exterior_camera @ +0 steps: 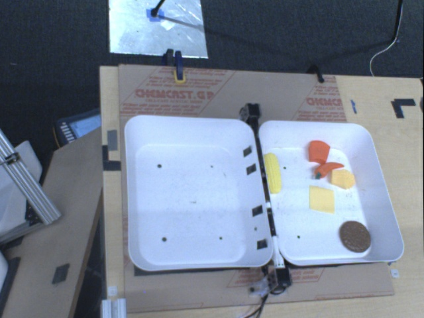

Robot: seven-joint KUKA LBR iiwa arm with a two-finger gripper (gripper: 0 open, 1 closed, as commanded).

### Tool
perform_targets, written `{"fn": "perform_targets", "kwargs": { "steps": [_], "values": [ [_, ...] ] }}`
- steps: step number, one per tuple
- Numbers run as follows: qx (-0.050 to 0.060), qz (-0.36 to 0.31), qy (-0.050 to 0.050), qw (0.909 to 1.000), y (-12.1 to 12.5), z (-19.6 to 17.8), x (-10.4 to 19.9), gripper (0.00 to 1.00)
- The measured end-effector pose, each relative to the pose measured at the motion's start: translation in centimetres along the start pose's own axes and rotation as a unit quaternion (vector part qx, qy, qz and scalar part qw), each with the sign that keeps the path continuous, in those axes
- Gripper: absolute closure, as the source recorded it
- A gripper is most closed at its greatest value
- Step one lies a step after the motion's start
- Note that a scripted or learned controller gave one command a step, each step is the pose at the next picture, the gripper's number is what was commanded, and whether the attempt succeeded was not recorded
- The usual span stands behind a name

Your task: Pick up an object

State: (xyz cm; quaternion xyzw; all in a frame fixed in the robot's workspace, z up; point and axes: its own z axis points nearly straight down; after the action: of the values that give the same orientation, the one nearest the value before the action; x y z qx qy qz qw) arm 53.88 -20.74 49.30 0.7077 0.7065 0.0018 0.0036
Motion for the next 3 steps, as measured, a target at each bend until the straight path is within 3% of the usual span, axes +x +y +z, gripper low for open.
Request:
{"fn": "perform_targets", "kwargs": {
  "steps": [1, 2, 3],
  "values": [
    [-0.001, -0.007, 0.002, 1.0000, -4.6, -4.7, 9.4, 0.00],
    [-0.001, -0.004, 0.000, 1.0000, -4.4, -5.5, 8.9, 1.00],
    [0.002, 0.002, -0.001, 1.0000, -0.2, -4.1, -0.4, 1.00]
  ]
}}
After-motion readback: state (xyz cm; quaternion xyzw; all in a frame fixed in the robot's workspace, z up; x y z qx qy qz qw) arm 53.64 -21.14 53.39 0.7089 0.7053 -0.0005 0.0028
